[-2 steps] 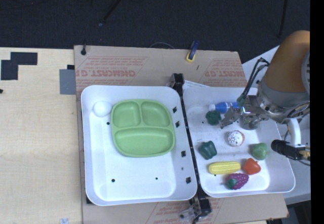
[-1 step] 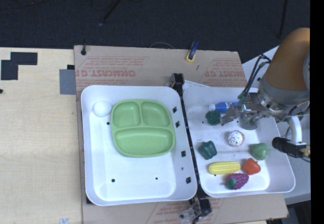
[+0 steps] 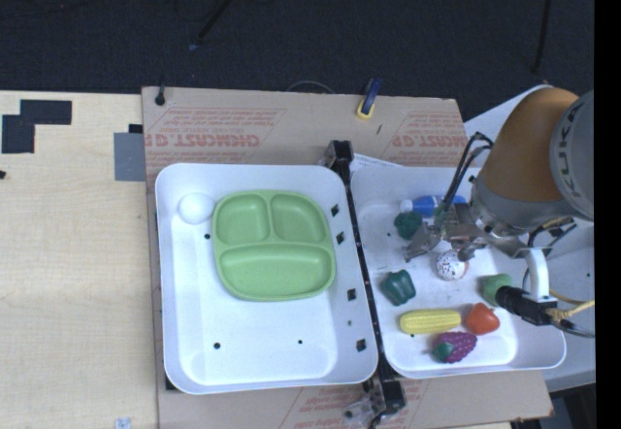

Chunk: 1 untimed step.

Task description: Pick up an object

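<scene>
While the desk (image 3: pixel 68 252) carries two shallow white bins side by side, the work is confined to the right one. The left bin (image 3: pixel 194 340) holds a green divided plate (image 3: pixel 274 245) and, near its far left corner, a small white ball (image 3: pixel 195 208). The right bin (image 3: pixel 388 345) holds the loose stock. The arm (image 3: pixel 529 160) reaches in from the right, its orange band uppermost, and its tool (image 3: pixel 441 241) sits low over the middle of that bin.

Items noted, in descending size: a yellow corn cob (image 3: pixel 430 321) near the front wall; a purple piece (image 3: pixel 454 346) just in front of it; a red piece (image 3: pixel 482 318) touching the corn's right end; a dark green pepper-like piece (image 3: pixel 398 286) toward the divider; a second dark green piece (image 3: pixel 408 223) and a blue-and-white item (image 3: pixel 424 205) at the far side; a white speckled ball (image 3: pixel 450 267) directly beside the tool.

Tool state: its opening cannot be judged from this slant, and no object is visibly between its parts.

Progress: in my assessment the pick is not accomplished. Every item appears to rest in the bin. The speckled ball is the likeliest candidate, being nearest. Closure, lift and confirmation remain outstanding.
</scene>
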{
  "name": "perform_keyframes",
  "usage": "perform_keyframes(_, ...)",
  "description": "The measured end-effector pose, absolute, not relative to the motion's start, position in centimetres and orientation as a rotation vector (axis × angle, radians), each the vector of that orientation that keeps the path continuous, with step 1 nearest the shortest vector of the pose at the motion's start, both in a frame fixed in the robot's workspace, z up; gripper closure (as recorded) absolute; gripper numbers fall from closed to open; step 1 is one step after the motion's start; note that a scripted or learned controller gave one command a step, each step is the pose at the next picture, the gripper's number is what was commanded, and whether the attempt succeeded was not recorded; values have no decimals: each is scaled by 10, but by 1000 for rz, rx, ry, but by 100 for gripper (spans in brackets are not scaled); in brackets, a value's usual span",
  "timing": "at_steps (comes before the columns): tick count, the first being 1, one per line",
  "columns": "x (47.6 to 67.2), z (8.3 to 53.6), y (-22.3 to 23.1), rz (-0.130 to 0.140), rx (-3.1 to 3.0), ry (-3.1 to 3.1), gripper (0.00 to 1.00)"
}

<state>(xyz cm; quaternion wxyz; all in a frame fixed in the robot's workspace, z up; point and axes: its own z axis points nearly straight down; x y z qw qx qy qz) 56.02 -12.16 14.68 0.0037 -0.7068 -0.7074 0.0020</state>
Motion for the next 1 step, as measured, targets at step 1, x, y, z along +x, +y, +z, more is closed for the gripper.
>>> perform_keyframes(1,569,104,-120,-23,-2233,-2244,0)
